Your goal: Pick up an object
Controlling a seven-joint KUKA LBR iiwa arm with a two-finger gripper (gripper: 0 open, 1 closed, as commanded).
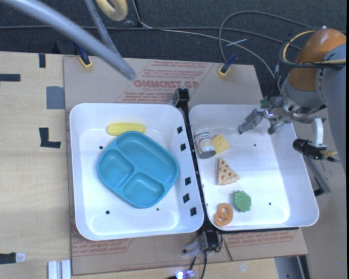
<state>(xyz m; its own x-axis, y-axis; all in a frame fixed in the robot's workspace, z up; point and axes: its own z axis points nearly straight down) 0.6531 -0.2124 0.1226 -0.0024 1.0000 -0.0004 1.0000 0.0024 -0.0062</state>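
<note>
Pizza slice (225,172), tan wedge with red spots, lies well below-left of the claw (260,122); its fingers spread wide, holding nothing.

Grey arm (337,92) with an orange band (317,60) above the wrist, a yellow cable looped over it, and a metallic grey pincer (257,122).

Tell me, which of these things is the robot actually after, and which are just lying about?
Part of the job (things it might pick up):
hand
small can
yellow block
pizza slice
green broccoli
pretzel
corn cob
blue tray

Just lying about:
two white bins
cardboard sheet
cables
</note>
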